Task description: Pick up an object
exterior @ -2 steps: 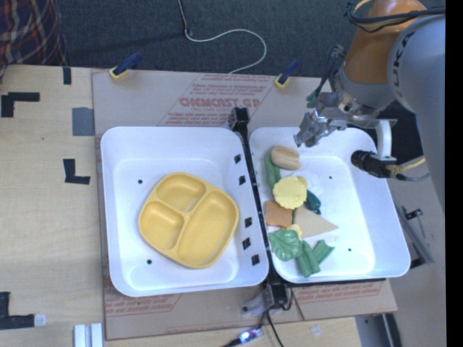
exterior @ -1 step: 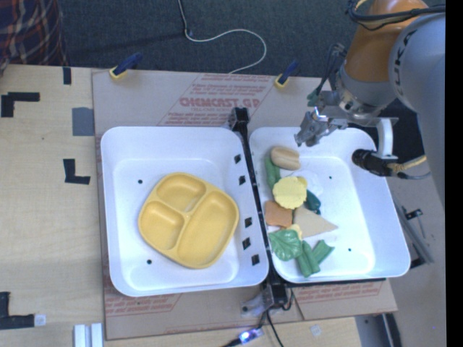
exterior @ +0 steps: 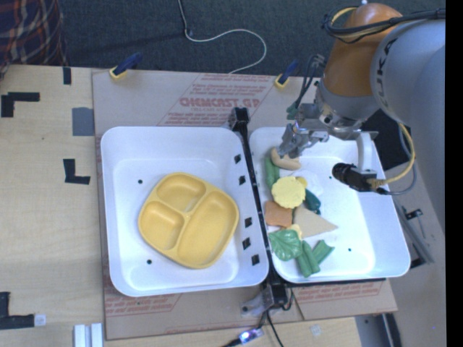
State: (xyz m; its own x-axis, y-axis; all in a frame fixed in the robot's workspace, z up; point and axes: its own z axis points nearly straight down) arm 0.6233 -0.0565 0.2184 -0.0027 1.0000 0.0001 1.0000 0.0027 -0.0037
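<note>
My gripper point(exterior: 291, 146) hangs over the far left corner of the right bin point(exterior: 376, 226), its fingers pointing down just above a tan piece point(exterior: 285, 162). A pile of toy food lies below it in this bin: a yellow ruffled round point(exterior: 289, 191), a long green pod point(exterior: 271, 173), an orange slab point(exterior: 277, 214), a pale wedge point(exterior: 315, 225), a teal piece point(exterior: 313, 199), a green leaf point(exterior: 284, 243) and green beans point(exterior: 311, 256). I cannot make out whether the fingers touch the tan piece.
The left bin point(exterior: 123, 194) holds a yellow divided plate point(exterior: 188, 220). Both bins rest on a cardboard sheet point(exterior: 195, 100) with clamps at its far corners. A white cable point(exterior: 217, 35) loops behind. A black part point(exterior: 352, 176) on the arm sticks out over the right bin.
</note>
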